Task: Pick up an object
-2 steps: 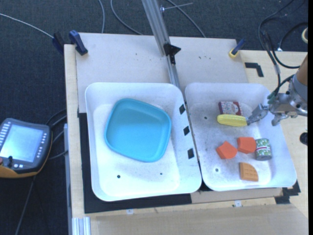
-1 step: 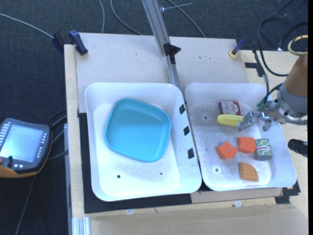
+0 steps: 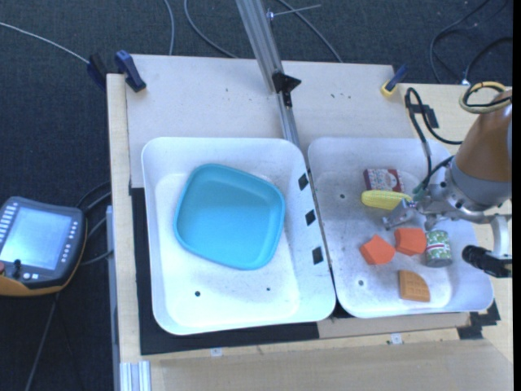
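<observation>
Yellow corn (image 3: 385, 199) beside jaws (image 3: 398, 216)

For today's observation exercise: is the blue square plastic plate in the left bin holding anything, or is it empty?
Empty. The blue square plastic plate shows plain blue right across, and the small toys lie in the right white bin instead.

Two bins (image 3: 163, 218), one plate (image 3: 230, 216), six toys (image 3: 377, 250)

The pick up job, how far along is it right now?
Early stage. Done: the arm has reached into the right bin, and its hand sits low among the objects, beside the yellow banana and above the orange blocks. In hand: nothing visibly lifted; every item rests on the bin floor. Left: grasping one and raising it clear.
</observation>
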Robot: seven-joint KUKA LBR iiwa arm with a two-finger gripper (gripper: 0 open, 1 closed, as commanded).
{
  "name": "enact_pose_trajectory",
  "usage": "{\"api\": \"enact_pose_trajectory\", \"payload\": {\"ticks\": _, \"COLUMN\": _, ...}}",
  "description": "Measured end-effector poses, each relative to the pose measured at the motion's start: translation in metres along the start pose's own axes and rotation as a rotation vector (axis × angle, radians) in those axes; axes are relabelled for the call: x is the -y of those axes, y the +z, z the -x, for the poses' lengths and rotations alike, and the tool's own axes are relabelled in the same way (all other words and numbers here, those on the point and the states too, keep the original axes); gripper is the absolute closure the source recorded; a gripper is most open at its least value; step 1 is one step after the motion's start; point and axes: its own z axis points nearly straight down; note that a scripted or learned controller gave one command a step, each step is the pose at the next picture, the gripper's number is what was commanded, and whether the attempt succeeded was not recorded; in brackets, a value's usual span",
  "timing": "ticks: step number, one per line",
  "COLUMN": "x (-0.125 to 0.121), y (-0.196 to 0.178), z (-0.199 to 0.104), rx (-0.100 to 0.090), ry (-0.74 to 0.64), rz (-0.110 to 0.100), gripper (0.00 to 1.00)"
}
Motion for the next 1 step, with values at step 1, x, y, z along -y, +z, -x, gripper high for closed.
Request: {"api": "enact_pose_trajectory", "payload": {"ticks": 1, "x": -0.0017, "y": -0.0134, "z": 0.0005, "rx": 0.002, "ry": 0.0, "rz": 0.006, "gripper": 1.0}}
